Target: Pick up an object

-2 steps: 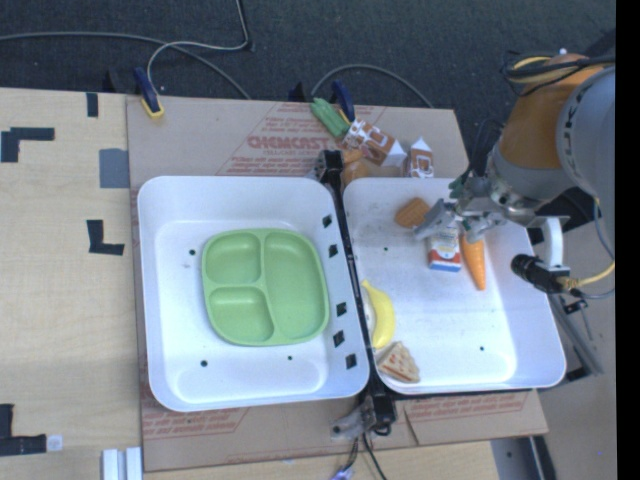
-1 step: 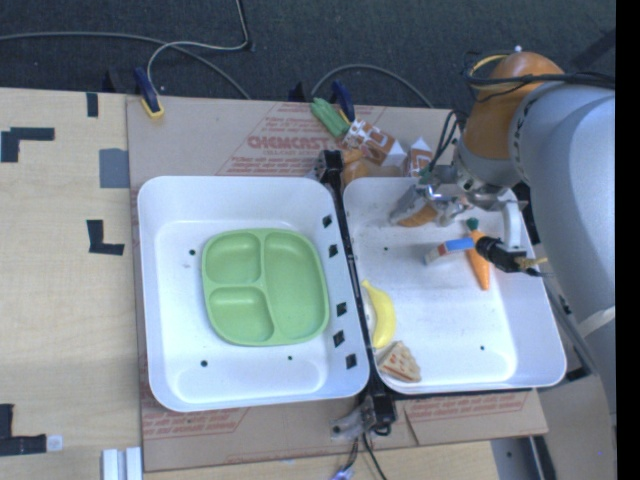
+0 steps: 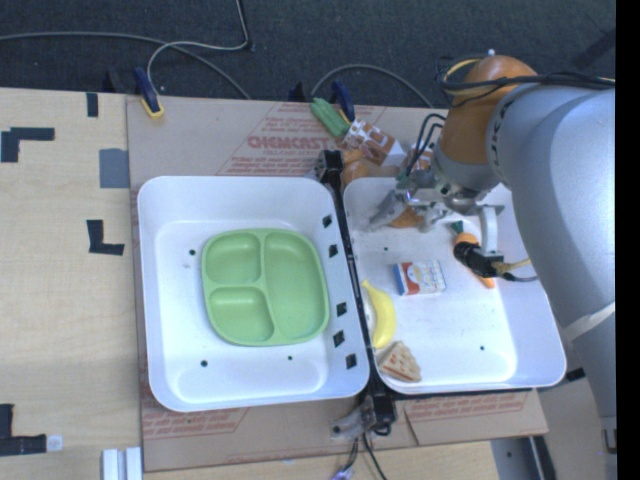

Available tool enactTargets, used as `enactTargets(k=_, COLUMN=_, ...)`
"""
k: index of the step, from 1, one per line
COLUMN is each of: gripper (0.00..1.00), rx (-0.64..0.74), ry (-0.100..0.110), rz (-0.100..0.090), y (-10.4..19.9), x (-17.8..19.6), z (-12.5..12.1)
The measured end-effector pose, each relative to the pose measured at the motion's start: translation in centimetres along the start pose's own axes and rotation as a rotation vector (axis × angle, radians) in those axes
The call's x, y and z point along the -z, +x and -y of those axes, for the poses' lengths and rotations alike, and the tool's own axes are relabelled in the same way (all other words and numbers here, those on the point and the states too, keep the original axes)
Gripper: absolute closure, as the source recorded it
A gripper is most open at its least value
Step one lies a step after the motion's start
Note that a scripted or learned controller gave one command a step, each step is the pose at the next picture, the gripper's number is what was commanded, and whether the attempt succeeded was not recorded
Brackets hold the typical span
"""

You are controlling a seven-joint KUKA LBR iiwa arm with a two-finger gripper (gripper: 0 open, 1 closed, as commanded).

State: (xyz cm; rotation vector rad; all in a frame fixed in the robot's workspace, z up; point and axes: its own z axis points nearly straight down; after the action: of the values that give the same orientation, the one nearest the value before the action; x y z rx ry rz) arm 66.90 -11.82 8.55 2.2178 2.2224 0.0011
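Observation:
My gripper (image 3: pixel 406 209) hangs over the far left corner of the right bin (image 3: pixel 500 353), with its fingers (image 3: pixel 384 209) spread open. A small orange-brown object (image 3: pixel 404 219) lies just below and between them, partly hidden; I cannot tell whether they touch it. In the same bin lie a small white box with blue and red print (image 3: pixel 420 277), a yellow banana (image 3: pixel 381 314) along the left wall, a wedge of toast or sandwich (image 3: pixel 401 363) at the near left, and an orange carrot-like piece (image 3: pixel 485 276) by the arm.
The left bin (image 3: pixel 170 368) holds a green divided plate (image 3: pixel 265 285). Behind the bins lie a green clamp (image 3: pixel 330 118) and a brown printed packet (image 3: pixel 368 144). The grey arm (image 3: pixel 560 188) covers the right bin's far right side. A divider with black clips (image 3: pixel 342 268) separates the bins.

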Motion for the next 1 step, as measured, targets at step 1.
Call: enactTargets(k=1, gripper=0.0, rx=-0.002, ry=0.001, rz=0.0, y=2.47, x=0.06, z=6.3)
